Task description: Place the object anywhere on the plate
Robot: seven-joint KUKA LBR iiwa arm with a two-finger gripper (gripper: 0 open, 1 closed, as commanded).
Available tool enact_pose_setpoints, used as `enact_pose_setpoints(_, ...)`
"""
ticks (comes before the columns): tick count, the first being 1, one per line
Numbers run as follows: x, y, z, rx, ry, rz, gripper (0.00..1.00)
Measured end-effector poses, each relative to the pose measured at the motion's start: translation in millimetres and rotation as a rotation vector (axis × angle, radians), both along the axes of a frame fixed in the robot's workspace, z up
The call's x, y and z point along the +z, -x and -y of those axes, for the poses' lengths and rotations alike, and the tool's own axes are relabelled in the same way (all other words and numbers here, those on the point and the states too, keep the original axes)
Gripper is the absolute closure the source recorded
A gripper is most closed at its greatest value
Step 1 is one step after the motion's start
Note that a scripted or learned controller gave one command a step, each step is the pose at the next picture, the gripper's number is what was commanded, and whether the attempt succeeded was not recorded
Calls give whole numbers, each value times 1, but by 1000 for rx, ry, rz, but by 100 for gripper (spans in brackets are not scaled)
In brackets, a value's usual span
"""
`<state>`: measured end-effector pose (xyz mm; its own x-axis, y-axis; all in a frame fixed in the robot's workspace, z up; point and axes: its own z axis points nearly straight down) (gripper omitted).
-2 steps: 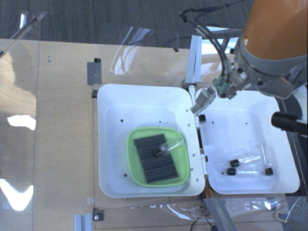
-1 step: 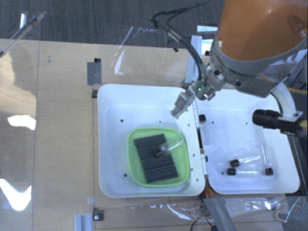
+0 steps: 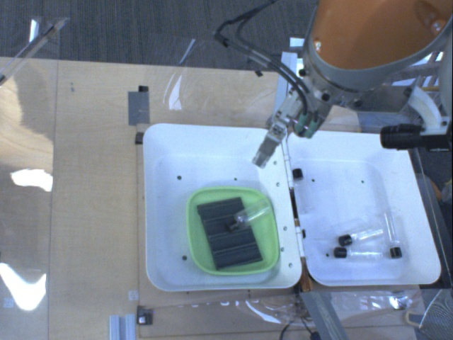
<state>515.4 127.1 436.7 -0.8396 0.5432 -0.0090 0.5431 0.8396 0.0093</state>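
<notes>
A green square plate [image 3: 197, 250] sits in the left bin [image 3: 163, 190]. On the plate lies a dark grey ribbed block [image 3: 225, 239]. A clear tube with a black cap [image 3: 245, 217] rests across the block's upper right corner, inside the plate's rim. My gripper [image 3: 272, 142] hangs above the back right part of the left bin, up and to the right of the plate and apart from the tube. Nothing is visibly held in it.
The right bin [image 3: 396, 183] holds several clear tubes with black caps [image 3: 364, 238] near its front, and a small black piece [image 3: 298, 173] near its left wall. The arm's large orange body [image 3: 375, 20] overhangs the back of the right bin. Black cables [image 3: 248, 48] run behind the bins.
</notes>
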Motion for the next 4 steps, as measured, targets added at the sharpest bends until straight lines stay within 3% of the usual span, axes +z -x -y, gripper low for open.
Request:
enact_pose_setpoints(1,0,27,-6,236,2,0,0)
enact_pose_setpoints(2,0,15,55,156,3,0,0)
enact_pose_setpoints(3,1,26,71,461,7,2,0)
enact_pose_setpoints(4,1,21,114,465,8,2,0)
